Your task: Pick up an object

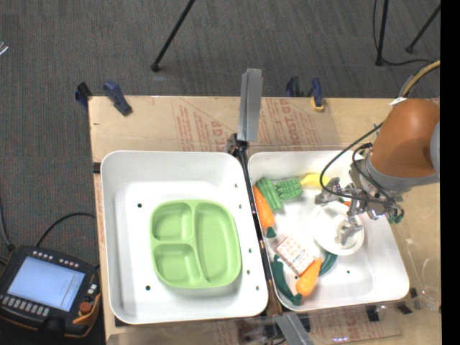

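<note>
The task looks barely begun: nothing is lifted, and every object lies on the floor of its bin. The end effector (350, 230) hangs low in the right bin (388, 282), right over a small white dish (338, 241) at about the 3 o'clock side of the scene. Whether it is wide or narrow I cannot tell; the metal parts blur against the dish. What is left, as I judge it, is the whole grasp and lift.

Count: two white bins on the bench (180, 117). The left bin (118, 185) holds one green divided plate (195, 244). In the right bin: two orange carrots, one (263, 208) at the 9 o'clock wall, one (309, 277) toward 6 o'clock; one green ridged toy (279, 189) at 11 o'clock; one yellow piece (310, 180) at 12 o'clock; one small printed packet (292, 250) near the middle; one white dish. A dark green item under the lower carrot is too hidden to name.
</note>
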`<move>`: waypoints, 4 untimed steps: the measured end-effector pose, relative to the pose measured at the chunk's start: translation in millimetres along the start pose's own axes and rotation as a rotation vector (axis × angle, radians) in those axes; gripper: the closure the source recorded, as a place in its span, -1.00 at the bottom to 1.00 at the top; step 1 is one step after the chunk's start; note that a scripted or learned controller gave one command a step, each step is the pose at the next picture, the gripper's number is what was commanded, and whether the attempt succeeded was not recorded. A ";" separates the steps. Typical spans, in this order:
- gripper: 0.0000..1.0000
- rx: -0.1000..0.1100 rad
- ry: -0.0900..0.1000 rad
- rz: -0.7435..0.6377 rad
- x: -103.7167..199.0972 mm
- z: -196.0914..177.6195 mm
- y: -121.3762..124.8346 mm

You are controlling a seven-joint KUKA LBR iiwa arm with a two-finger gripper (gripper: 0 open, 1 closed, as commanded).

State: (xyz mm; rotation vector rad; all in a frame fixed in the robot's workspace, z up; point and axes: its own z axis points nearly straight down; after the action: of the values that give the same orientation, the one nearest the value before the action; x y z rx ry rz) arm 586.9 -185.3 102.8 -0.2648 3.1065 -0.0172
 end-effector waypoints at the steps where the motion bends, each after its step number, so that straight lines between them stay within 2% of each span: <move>1: -1.00 -0.001 -0.003 -0.056 17.3 0.8 43.3; 2: -1.00 0.001 -0.005 -0.022 80.7 0.4 71.8; 3: -1.00 0.023 -0.027 0.200 76.7 -4.7 91.6; 4: -1.00 -0.003 0.002 0.159 -10.2 4.3 97.8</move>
State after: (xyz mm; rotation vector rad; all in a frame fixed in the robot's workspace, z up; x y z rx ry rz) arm 580.5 -87.3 97.4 -0.0181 3.1190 -0.0098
